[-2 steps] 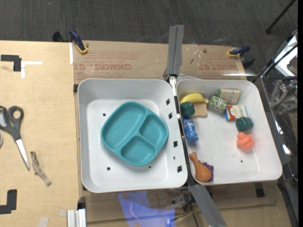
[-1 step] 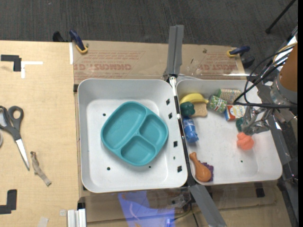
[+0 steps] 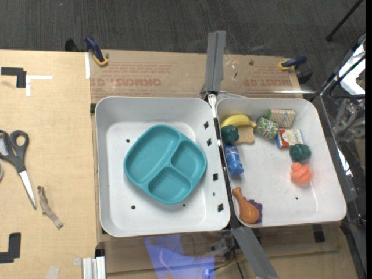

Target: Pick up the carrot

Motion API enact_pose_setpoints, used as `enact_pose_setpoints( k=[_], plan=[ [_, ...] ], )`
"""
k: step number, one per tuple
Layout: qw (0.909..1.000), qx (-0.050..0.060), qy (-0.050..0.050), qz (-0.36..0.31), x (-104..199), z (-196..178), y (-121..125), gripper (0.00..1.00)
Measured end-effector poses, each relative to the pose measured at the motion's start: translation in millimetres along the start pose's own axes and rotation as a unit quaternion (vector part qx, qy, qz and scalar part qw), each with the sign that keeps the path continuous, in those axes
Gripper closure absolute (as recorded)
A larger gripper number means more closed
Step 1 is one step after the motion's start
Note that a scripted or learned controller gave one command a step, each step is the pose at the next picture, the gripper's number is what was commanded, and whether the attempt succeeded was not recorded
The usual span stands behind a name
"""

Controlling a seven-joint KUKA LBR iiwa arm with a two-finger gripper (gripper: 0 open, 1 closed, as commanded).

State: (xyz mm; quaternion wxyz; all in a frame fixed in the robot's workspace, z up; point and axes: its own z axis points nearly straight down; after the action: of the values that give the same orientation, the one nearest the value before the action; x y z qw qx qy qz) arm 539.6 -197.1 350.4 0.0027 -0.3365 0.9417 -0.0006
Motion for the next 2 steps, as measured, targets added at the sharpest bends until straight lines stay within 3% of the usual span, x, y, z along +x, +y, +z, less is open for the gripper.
enact_pose_setpoints(
  k=[1,2],
  plan=[
    [0.9998,-0.002,0.001,-0.021,-77,96,-36,1.00],
    [0.9858,0.000,0.001,0.168,-32,128,-57,1.00]
  ],
)
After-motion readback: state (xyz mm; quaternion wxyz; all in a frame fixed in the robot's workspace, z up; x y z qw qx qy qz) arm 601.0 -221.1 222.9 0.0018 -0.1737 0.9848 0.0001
